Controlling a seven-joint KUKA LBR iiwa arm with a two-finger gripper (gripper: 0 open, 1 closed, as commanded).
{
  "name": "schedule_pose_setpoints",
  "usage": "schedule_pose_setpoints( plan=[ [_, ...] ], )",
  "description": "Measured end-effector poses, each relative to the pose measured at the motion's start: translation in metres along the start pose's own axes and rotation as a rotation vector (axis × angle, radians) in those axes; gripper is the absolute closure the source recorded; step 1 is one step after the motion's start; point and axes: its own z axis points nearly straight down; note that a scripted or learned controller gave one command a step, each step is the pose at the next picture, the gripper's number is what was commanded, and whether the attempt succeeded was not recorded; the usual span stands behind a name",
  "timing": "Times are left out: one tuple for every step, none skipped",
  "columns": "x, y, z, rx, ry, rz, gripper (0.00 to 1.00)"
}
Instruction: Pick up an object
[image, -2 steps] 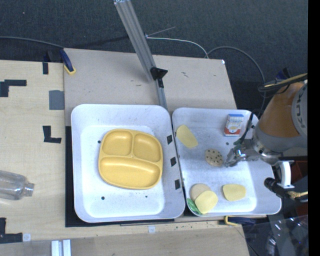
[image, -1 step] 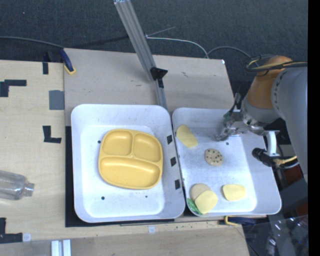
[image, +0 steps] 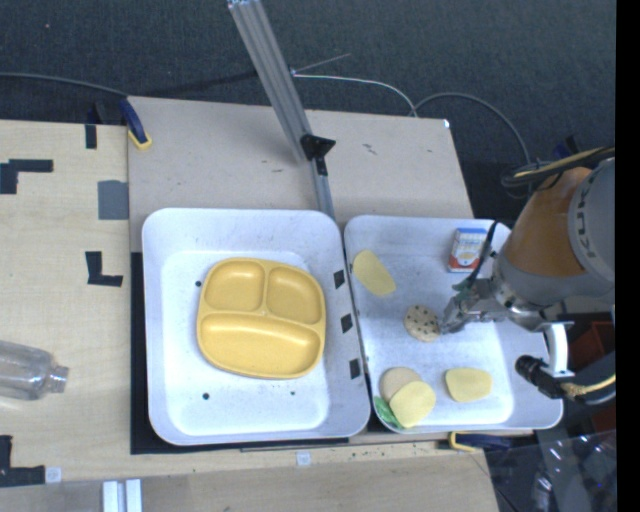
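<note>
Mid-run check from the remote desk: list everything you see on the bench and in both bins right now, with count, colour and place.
Bins: 2, white, side by side on the bench.
Divided plate: 1, yellow, three compartments, in the left bin.
Cookie: 1, tan with dark chips, middle of the right bin, beside the gripper.
Yellow pieces: 3, pale yellow, one at the right bin's upper left, two along its near edge.
Round beige piece: 1, near edge, touching a yellow piece.
Small box: 1, white, blue and red, right bin's far side.
Bottle: 1, clear, lying on the bench at far left.
Gripper: 1, dark, low in the right bin; jaw state unclear.
</note>
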Motion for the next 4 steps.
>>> schedule_pose_setpoints(
  plan=[
    [0.005,0.08,-0.009,-0.013,-0.003,-0.006,1.0],
    [0.004,0.077,-0.008,-0.007,-0.002,-0.003,0.0],
    [0.005,0.077,-0.018,-0.006,-0.001,-0.004,1.0],
    [0.006,0.076,-0.027,-0.006,0.0,-0.005,1.0]
  ],
)
